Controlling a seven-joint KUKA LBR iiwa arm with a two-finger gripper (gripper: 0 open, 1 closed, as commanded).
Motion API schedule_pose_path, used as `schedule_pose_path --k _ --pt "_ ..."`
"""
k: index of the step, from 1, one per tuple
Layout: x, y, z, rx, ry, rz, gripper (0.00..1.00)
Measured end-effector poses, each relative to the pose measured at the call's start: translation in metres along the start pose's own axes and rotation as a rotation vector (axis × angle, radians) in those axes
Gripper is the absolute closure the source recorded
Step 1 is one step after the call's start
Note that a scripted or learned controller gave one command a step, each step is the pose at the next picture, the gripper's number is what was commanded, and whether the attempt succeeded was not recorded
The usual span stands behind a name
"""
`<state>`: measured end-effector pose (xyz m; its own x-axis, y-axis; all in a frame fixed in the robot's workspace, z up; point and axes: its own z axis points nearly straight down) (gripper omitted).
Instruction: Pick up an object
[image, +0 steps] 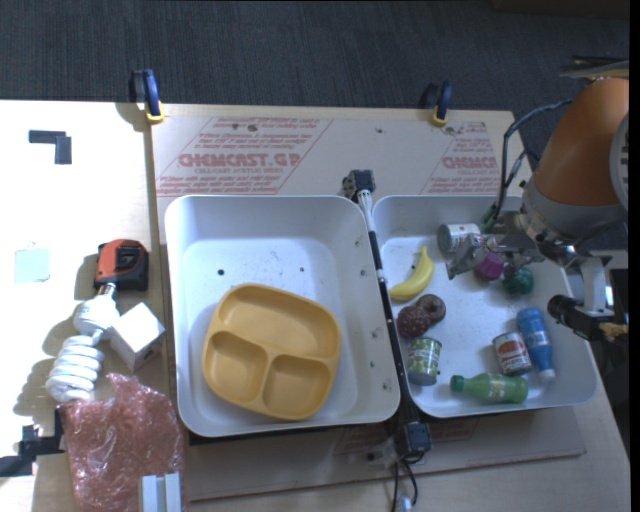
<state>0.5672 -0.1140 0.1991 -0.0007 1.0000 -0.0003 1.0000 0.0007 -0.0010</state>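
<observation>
Nearest the camera, on the table's left front: crumpled pink plastic wrap, a coiled white light bulb beside a small white box, and farther back an orange-and-black tape measure. In the left bin: a yellow divided plate, lying flat toward the front. In the right bin, along the front wall: a green bottle on its side, with a small green-labelled can to its left and a red-labelled can just behind it, beside a blue bottle. Farther in: a brown chocolate doughnut, then a yellow banana leaning toward the bins' shared wall. Toward the back of that bin: a silver can, a magenta object and a dark green object, close together. Over this back cluster, the hand, reaching in from the right below the arm's orange band; whether apart, together or clamped on anything cannot be told. Behind both bins: a board printed in red, held by two clamps at the table's far edge.
</observation>
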Motion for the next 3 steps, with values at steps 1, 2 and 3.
schedule_pose_path --k 1,2,3 --pt "-0.018 0.048 0.102 -0.01 -0.005 0.002 0.0" --pt "0.015 0.041 0.106 0.0 0.0 0.0 0.0" --pt "0.016 0.088 0.109 0.017 0.002 0.003 0.0"
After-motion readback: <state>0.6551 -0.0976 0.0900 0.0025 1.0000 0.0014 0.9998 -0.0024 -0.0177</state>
